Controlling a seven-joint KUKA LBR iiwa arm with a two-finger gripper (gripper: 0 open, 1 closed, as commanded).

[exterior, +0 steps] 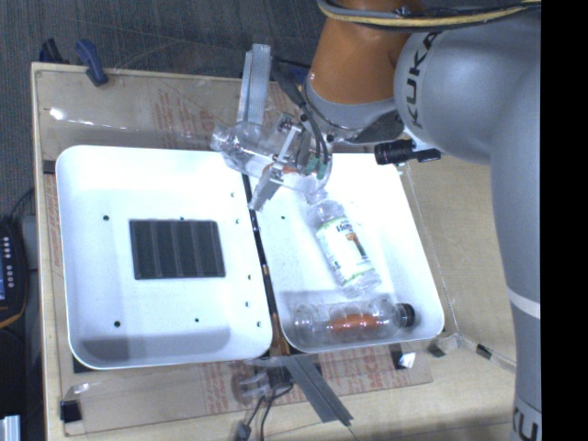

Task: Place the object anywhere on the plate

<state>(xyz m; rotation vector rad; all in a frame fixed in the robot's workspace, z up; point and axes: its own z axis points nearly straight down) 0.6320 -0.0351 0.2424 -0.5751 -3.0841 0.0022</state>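
Gripper: the gripper (266, 175) is up near the top of the divider between the two bins, hanging off the grey arm (459, 72) with the orange band (363, 44). It's a clear, glassy-looking thing, and honestly I can't tell whether it's spread or closed, or if anything's in it.

Bottle vs gripper: the closest object is a clear bottle (343, 244) lying just below and to the right of the gripper. Its cap end points up toward the gripper, close by, but I can't say if they touch.

Bottle look: see-through plastic, white label with green print, lying on its side at a slant in the right bin (418, 237).

Second bottle: another clear bottle (354, 320) lies flat along the near edge of the same bin, with something orange-red inside and a dark cap on its right end. It's well apart from the gripper.

Left bin: the left bin (83, 246) holds a dark ribbed rectangular plate (177, 248) lying flat about mid-bin, well away from both bottles.
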